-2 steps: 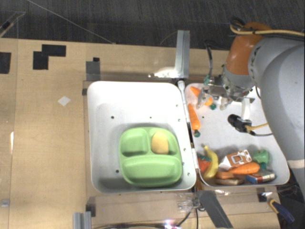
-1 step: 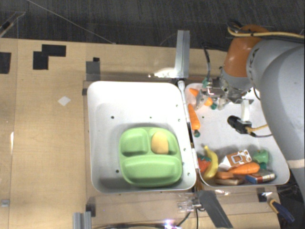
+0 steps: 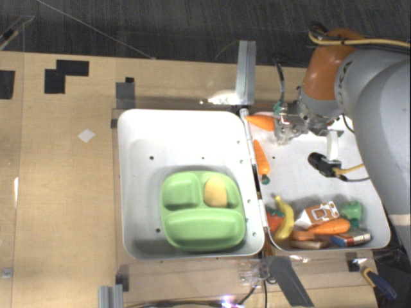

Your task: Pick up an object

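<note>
Orange carrots lie closest to us: one carrot at the right bin's far edge, touching or just beside our gripper, another long carrot against the bin's left wall just below. We hold nothing yet as far as we see, so the pick remains undone.

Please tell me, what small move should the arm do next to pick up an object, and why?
Probably a short shift toward the carrot lying along the right bin's left wall, then lower. The gripper sits at the bin's far end, near another orange piece, with nothing visibly held. That carrot lies apart from the crowded pile at the near end, so it seems the easier target.
</note>
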{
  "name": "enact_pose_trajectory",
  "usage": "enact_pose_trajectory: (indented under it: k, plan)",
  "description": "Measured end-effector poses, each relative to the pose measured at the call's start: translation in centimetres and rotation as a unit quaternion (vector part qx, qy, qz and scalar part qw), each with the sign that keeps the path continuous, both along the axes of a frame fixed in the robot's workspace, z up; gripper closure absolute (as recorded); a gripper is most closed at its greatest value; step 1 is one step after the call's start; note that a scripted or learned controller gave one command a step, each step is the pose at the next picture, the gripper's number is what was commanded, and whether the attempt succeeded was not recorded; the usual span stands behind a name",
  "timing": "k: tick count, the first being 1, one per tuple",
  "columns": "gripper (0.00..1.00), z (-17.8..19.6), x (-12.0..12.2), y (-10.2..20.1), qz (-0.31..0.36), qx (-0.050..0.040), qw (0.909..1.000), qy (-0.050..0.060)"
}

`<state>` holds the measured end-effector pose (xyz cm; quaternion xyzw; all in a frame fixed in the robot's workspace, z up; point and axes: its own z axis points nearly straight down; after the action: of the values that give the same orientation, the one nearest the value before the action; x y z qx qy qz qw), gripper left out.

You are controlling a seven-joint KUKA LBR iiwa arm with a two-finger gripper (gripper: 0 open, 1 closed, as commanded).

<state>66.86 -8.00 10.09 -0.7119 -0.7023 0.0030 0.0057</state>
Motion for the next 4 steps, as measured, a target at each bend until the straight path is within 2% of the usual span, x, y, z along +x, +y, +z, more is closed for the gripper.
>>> enact_pose_trajectory:
  k: [1,2,3,4]
  plan:
    - [1.0,-1.1,-0.6,-0.8,-0.038,-0.0013,0.9992,-0.009]
    - [0.0,-1.2,-0.7,-1.1,-0.04,-0.0032,0.9992,-0.01]
    - [1.0,0.2,-0.3,-0.9,-0.037,-0.002,0.9992,-0.015]
    - [1.0,8.5,-5.6,2.8,-0.125,-0.0022,0.9921,-0.008]
